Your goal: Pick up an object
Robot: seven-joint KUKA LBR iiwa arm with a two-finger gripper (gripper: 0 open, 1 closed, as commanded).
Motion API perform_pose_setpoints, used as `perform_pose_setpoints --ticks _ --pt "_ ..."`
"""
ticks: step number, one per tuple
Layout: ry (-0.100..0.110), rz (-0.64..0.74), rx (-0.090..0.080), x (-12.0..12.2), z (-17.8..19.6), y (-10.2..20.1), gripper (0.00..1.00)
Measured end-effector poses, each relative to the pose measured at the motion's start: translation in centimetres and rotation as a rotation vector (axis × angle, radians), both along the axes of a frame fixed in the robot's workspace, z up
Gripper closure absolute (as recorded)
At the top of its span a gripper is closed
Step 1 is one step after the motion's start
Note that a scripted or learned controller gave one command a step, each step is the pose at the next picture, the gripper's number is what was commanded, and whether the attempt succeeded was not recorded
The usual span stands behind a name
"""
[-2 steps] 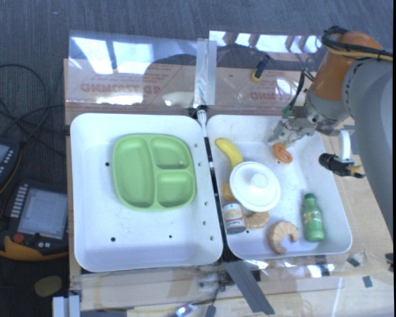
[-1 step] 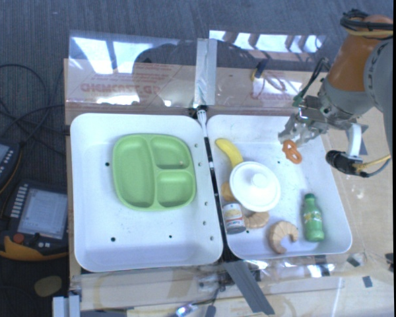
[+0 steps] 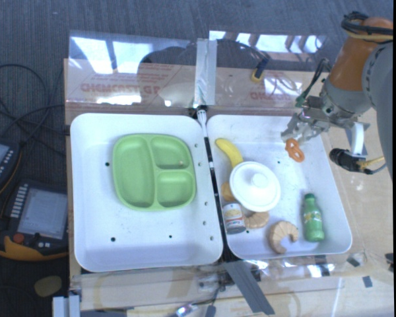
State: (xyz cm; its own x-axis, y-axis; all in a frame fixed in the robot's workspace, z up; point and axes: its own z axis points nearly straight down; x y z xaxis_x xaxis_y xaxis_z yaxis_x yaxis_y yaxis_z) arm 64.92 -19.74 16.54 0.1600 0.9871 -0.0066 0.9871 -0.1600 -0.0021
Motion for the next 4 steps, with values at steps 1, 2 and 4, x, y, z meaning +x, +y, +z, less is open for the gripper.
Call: perform_pose_setpoints --ticks 1,2,4 --pt "-0.001 -0.133 0.006 1.9 2.2 4.3 1.0" --pt "-0.001 -0.178 0.007 2.0 3.4 4.1 1.0" --pt "0.001 -0.248 0.01 -2.1 -4.4 -1.4 0.0"
